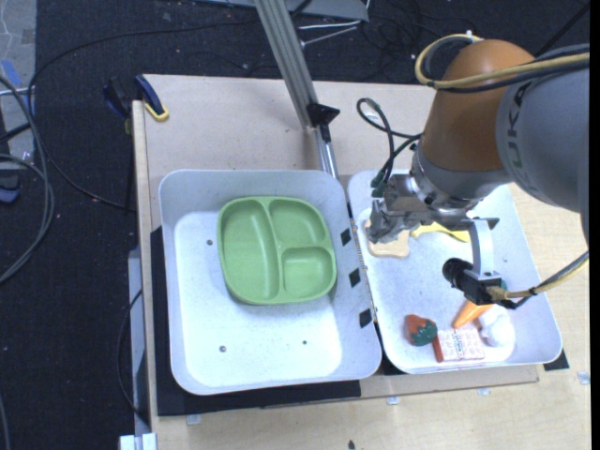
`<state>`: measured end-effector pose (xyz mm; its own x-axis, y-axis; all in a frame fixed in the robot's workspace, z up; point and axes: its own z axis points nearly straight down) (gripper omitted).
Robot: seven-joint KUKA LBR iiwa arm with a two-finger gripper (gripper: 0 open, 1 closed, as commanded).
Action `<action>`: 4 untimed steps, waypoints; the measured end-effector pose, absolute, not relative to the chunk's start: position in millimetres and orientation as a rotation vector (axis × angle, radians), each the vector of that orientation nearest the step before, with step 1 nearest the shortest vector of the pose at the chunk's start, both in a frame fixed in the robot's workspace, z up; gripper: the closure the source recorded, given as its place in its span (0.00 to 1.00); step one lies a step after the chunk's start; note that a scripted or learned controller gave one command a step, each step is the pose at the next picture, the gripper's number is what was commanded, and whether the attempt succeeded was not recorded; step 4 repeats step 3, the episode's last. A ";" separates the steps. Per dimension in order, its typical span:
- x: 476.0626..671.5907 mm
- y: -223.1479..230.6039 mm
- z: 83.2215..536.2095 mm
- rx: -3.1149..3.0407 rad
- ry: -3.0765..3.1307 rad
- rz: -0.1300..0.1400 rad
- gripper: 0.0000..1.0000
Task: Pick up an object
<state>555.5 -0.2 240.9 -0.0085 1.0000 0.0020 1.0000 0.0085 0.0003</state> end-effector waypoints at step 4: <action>544.0 91.8 247.0 -2.218 -2.224 0.001 0.00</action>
